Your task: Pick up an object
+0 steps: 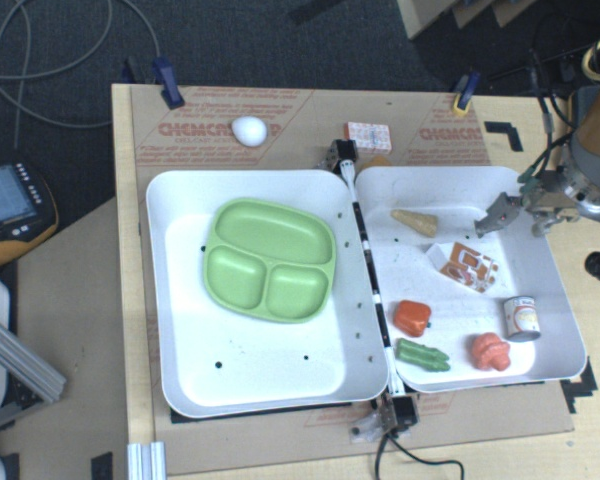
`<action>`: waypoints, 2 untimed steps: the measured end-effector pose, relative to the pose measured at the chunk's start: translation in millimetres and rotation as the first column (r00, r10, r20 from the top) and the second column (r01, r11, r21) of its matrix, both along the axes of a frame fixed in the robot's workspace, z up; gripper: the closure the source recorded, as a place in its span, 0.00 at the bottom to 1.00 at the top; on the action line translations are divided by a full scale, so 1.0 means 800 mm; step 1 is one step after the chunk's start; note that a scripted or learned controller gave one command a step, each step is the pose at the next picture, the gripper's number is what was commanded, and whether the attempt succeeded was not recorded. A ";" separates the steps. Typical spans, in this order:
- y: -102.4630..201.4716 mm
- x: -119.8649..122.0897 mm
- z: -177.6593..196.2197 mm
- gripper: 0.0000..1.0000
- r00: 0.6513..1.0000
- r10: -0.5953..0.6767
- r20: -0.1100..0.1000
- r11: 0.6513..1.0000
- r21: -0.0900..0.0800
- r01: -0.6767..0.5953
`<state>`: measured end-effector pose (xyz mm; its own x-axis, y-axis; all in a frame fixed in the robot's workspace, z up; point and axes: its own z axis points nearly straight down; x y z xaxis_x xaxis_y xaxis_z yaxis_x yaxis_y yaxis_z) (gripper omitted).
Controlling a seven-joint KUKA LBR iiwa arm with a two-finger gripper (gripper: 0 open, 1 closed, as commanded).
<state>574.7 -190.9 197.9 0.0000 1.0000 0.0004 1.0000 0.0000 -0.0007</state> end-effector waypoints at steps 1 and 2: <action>0.021 0.006 -0.098 0.00 1.000 0.001 0.001 1.000 -0.001 -0.001; 0.062 -0.002 -0.142 0.00 1.000 0.001 -0.002 1.000 0.001 -0.001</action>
